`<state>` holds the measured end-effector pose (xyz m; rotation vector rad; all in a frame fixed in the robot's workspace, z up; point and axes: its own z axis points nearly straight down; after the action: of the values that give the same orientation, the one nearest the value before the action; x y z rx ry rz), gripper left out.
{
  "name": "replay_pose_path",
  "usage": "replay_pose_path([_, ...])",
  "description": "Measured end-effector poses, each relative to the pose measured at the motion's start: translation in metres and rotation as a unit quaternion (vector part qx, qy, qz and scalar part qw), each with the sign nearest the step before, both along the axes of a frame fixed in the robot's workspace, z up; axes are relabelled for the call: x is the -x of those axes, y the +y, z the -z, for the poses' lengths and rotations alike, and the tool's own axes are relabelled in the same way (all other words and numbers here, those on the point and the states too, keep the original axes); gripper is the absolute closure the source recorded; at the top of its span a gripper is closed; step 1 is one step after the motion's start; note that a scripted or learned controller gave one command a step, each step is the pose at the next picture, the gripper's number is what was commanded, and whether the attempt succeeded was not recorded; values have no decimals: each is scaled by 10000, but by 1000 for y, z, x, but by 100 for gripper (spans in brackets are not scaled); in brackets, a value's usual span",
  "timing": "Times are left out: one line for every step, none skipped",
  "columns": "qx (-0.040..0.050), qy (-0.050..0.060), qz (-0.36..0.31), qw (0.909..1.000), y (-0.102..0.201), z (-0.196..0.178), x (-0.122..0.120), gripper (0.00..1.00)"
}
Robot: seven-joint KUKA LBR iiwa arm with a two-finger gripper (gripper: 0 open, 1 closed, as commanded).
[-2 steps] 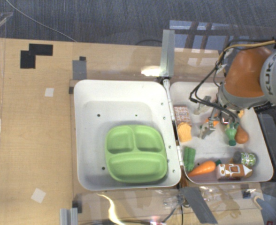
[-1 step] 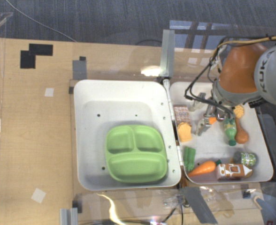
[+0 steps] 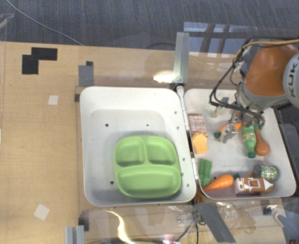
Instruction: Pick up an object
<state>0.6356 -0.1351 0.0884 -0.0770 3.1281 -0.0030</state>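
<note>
On my left bin [image 3: 88, 136] sits a green divided plate [image 3: 147, 166]. In the right bin [image 3: 287, 182], the gripper [image 3: 234, 127] hovers over a small orange piece [image 3: 230, 129] beside the green bottle [image 3: 249, 139]. That toy looks light, rigid, slippery; I'd pinch across its middle.

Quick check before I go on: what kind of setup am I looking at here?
Most likely a lab bin-picking bench: two shallow white bins side by side on a wooden bench, a green divided plate in one, toy food like a carrot in the other, under the gripper.
</note>
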Motion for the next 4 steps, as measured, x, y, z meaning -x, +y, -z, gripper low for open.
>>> replay_pose_path([-5, -5, 54, 10000, 18, -1, 22, 0])
replay_pose_path([1, -6, -271, 9996, 1, -1, 24, 0])
replay_pose_path([12, -2, -1218, 9925, 4, 0, 10, 0])
replay_pose_path([31, 1, -1422, 9898, 23, -1, 9, 0])
